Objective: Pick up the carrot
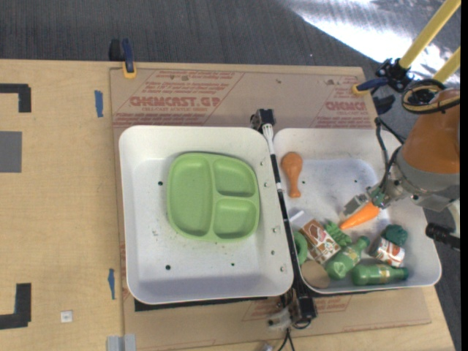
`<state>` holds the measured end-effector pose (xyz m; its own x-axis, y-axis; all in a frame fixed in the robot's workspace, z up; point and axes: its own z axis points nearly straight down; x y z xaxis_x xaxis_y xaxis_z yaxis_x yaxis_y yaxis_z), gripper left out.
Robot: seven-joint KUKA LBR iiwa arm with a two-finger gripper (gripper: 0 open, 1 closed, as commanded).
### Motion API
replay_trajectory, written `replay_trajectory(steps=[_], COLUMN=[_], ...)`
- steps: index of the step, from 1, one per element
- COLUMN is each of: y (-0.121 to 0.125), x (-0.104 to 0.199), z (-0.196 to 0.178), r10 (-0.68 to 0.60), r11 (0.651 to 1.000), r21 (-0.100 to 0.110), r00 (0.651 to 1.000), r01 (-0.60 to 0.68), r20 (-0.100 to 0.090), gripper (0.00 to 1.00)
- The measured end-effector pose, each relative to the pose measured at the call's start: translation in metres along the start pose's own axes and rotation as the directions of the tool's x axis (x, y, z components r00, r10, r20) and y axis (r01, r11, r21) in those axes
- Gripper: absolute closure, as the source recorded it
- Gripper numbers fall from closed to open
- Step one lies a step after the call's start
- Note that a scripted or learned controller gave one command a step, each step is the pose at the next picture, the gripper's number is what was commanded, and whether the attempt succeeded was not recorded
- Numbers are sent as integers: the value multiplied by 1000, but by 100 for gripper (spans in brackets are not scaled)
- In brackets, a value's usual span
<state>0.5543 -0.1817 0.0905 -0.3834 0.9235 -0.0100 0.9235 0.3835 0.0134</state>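
A: Carrot?
B: Carrot, orange, tapered, smooth plastic, in the right bin near its right side, tilted above the toy pile.
A: Gripper?
B: Gripper is at the carrot's thick end, touching it; can't tell if it's clamped.
A: Left bin?
B: Left bin holds a green sectioned plate, matte, rounded corners.

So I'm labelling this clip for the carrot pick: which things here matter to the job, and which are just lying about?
Part of the job:
- carrot, right bin
- gripper, at the carrot's right end

Lying about:
- chicken drumstick
- green bottle
- green divided plate, left bin
- brown snack packet
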Motion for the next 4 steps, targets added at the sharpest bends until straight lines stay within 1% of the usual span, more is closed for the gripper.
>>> replay_trajectory(steps=[1,2,3,4], y=[2,-3,-69,-70], x=[2,35,10,10], z=[-11,-94,-6,-5], r10=[0,182,22,23], r11=[1000,983,1000,1000], r21=[-1,13,10,11], r00=[1000,983,1000,1000], r01=[0,-182,-22,-23], r20=[-7,-7,-8,-8], gripper=[100,100,100,0])
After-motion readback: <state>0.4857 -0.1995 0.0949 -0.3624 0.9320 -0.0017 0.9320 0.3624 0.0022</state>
